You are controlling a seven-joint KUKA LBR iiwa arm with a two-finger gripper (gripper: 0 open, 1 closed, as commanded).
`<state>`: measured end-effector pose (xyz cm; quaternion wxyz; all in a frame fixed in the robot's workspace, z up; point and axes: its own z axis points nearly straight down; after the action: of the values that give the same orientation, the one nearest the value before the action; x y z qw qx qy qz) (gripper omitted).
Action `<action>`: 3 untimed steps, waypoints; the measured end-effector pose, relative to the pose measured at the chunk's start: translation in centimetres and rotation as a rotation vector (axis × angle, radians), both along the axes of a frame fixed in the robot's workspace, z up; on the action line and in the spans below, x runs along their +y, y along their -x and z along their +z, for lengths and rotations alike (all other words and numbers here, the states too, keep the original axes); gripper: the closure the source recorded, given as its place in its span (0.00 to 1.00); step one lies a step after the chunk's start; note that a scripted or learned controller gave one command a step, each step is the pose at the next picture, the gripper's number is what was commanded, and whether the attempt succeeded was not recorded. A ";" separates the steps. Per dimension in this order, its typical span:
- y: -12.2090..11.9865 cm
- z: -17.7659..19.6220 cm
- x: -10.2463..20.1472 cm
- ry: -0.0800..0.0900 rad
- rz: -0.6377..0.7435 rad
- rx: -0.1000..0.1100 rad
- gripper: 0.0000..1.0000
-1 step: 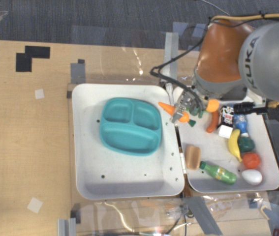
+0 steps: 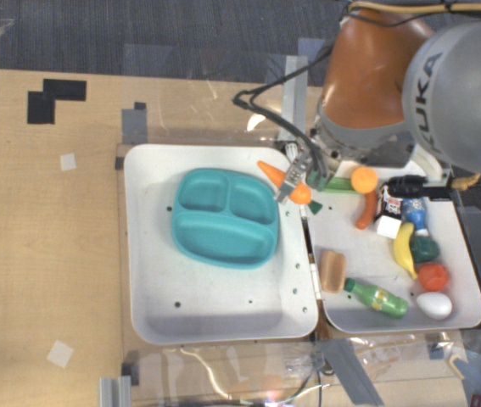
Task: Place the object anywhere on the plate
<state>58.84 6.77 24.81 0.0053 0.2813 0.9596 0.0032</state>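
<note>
The two-finger gripper hangs at the seam between the two bins, just off the upper right corner of the plate. Its pale metal fingers slant down and to the left, and a small orange carrot-shaped toy sits right at them, its pointed end aimed up and left over the left bin, a rounder orange bit showing at the fingertips; the fingers look pinched on this carrot, though their gap is too small to see clearly. The carrot is beside the plate, not over it.

The teal plastic plate with three compartments is smooth and rounded at its corners, lying in the shallow white left bin. The shallow white right bin holds a jumble of glossy toy food: an orange ball, a red chilli-like piece, a yellow banana, a red tomato, a white egg, a green bottle and a tan bread-like block.

The grey arm with its orange band reaches in from the upper right, the wrist tipped down towards the bins' seam, a black cable looping off it
</note>
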 end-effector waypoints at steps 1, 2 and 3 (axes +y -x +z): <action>-2.5 -0.4 6.9 -0.001 -0.056 0.006 1.00; -2.6 -0.4 6.6 0.001 -0.060 0.004 0.00; -2.8 0.9 6.7 -0.001 -0.054 -0.006 1.00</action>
<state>61.63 13.51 25.73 0.0079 0.3071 0.9516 0.0044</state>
